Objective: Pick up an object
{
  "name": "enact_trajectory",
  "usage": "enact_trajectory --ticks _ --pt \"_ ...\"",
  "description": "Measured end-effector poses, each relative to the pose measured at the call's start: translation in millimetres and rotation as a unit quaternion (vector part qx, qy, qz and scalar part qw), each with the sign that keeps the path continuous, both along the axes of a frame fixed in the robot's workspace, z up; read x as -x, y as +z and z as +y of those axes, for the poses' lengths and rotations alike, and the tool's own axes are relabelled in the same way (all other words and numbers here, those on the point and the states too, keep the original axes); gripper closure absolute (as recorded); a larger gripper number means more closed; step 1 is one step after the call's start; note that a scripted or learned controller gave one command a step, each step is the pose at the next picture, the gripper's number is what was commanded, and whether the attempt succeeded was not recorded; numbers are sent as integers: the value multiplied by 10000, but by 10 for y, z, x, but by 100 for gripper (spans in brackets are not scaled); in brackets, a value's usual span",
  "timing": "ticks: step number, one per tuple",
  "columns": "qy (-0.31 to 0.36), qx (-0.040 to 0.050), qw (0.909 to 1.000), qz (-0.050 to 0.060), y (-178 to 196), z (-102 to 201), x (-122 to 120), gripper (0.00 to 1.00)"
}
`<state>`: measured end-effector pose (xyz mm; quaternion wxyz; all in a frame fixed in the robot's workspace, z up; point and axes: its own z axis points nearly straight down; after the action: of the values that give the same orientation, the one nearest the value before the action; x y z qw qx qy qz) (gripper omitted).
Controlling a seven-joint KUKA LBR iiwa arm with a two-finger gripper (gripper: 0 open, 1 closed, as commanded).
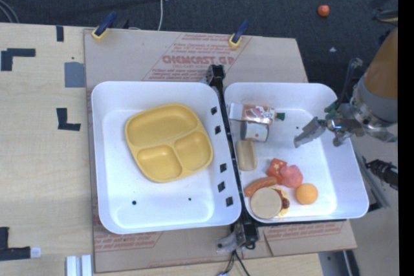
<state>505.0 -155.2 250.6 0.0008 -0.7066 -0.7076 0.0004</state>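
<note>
The grey KUKA arm (pixel 381 84) with its orange band reaches in from the right, and its two-finger gripper (pixel 321 130) hangs over the right-hand shallow white plastic bin (pixel 323 97), near that bin's right wall. The fingers (pixel 309 133) stand spread apart with nothing between them, one grey tip pointing left toward the middle of the bin. Well to the left of the fingers, past the divider, the left-hand shallow white plastic bin (pixel 110 158) holds a yellow three-compartment plastic plate (pixel 169 142), lying flat. Left of the fingers, near the divider, a small carton with a brown and white label (pixel 257 114) touches a silver-grey cylindrical can (pixel 254 132) just below it. Further from the fingers, below the can, lies a tan oblong bread-like piece (pixel 246 155). Below and left of the fingers sit a red toy strawberry-like piece (pixel 277 169) and a pink rounded piece (pixel 292 176) touching it, then a round beige toy burger (pixel 265 203) with a red sausage-shaped piece (pixel 257 186) at its upper left edge. Nearest below the fingers rests a small orange ball (pixel 306 193).
</note>
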Motion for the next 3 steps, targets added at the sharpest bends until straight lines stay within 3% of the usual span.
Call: enact_trajectory --ticks 1,2,3 --pt "7 -22 10000 62 -1430 449 115 0" --pt "-7 16 10000 -42 -1656 346 197 0" --pt "-3 21 10000 -84 -1531 351 168 100"
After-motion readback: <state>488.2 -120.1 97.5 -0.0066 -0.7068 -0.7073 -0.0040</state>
